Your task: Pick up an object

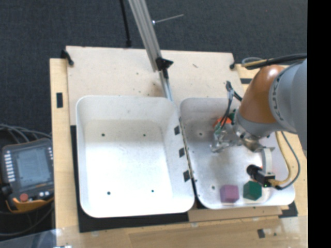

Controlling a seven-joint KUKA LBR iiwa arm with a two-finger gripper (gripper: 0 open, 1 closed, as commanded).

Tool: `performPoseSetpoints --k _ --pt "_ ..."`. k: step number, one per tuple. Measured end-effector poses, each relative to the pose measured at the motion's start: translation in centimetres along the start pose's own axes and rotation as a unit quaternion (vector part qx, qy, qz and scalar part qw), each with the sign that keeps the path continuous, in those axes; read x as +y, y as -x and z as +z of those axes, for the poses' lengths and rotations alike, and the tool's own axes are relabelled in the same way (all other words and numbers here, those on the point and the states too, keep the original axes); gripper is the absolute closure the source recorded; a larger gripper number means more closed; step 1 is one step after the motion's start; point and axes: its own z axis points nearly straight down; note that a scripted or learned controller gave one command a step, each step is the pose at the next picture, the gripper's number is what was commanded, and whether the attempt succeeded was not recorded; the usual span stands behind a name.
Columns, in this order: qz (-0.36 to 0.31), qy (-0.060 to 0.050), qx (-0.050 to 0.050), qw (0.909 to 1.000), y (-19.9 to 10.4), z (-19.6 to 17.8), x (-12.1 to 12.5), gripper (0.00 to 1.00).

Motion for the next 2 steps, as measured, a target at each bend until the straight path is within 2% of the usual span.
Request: performPoseSetpoints --k 1,2 --pt "-0.005 0.000 0.000 1.0000 0.2 -6.5 0.3 1.00" --pt "-0.006 0.000 0.000 1.0000 0.5 -10.9 0.7 1.00"
